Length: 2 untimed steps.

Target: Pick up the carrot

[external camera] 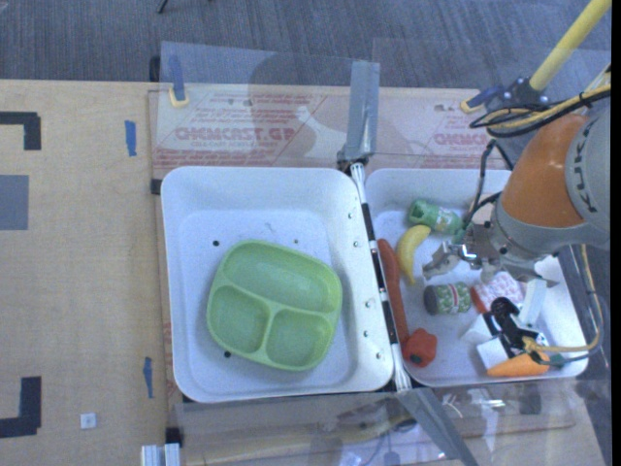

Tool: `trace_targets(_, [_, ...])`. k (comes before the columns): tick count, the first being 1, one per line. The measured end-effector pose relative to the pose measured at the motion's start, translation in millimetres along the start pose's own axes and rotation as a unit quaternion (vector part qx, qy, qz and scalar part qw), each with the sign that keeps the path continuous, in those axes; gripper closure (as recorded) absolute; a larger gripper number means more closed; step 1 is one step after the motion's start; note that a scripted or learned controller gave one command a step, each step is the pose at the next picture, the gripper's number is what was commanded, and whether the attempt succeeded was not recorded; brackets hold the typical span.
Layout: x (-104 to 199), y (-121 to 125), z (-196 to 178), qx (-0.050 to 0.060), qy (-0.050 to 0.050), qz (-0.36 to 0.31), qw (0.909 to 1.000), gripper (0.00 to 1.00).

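The carrot (517, 365) is a small orange wedge lying flat at the front right corner of the right bin (441, 379). My gripper (448, 259) hangs over the middle of that bin, between a yellow banana (413, 249) and a green can (447, 299). It is well to the left of the carrot and farther back, apart from it. Nothing shows between the gripper and the carrot except part of the wrist hardware.
The right bin also holds a green bottle-like thing (435, 216) at the back, a long red pepper (391, 285) along its left wall and a red chunk (421, 348) at the front. A green divided plate (274, 305) lies in the left bin (184, 221).
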State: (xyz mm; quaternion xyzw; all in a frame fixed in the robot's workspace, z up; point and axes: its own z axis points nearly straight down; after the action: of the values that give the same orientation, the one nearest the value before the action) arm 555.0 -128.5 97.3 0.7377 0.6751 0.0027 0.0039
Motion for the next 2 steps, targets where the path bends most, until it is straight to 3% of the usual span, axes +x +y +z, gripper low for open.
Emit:
trace_targets(1, [31, -78, -87, 0.007, 0.001, 0.072, 0.9974, 0.0])
trace_targets(2, [18, -4, 11, 0.001, 0.0, 0.032, 0.9995, 0.0])
